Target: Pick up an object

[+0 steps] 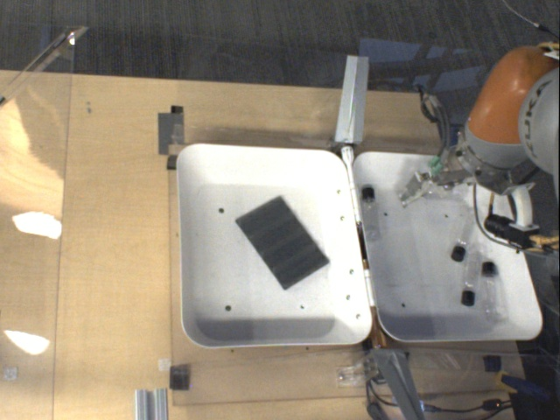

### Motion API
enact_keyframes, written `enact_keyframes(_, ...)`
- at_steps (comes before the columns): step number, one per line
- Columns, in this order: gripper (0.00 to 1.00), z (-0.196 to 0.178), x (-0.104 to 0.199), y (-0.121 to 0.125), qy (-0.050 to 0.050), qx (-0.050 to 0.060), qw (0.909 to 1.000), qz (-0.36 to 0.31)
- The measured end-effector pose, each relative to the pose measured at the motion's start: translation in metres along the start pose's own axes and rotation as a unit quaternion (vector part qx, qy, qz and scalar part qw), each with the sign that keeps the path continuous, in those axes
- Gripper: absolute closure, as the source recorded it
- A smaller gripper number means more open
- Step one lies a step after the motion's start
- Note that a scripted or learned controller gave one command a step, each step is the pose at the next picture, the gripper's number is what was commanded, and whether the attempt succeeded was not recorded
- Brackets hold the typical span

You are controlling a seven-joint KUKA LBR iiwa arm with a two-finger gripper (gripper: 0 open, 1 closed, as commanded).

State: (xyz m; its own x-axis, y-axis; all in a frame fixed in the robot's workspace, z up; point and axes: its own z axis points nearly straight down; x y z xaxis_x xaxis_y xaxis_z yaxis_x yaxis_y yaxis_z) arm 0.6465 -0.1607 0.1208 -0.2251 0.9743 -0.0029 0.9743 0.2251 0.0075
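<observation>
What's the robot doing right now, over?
Gripper above right bin, near its back edge; grip unclear. Dark flat pad lies alone in left bin, untouched. Nothing blocking it.

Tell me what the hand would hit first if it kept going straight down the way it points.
Probably the bare floor of the right bin beneath the hand; depth is unclear from this slanted view.

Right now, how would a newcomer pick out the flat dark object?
Of the two white bins, take the left bin. The dark grey rectangular sheet lies flat near its middle, turned at a slant. It is far larger than the small dark pieces in the right bin.
</observation>
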Motion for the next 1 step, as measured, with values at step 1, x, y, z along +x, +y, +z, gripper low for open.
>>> enact_keyframes(1, 0.00, 0.0220, 0.0146, 0.0275, -0.008, -0.003, 0.9994, -0.035)
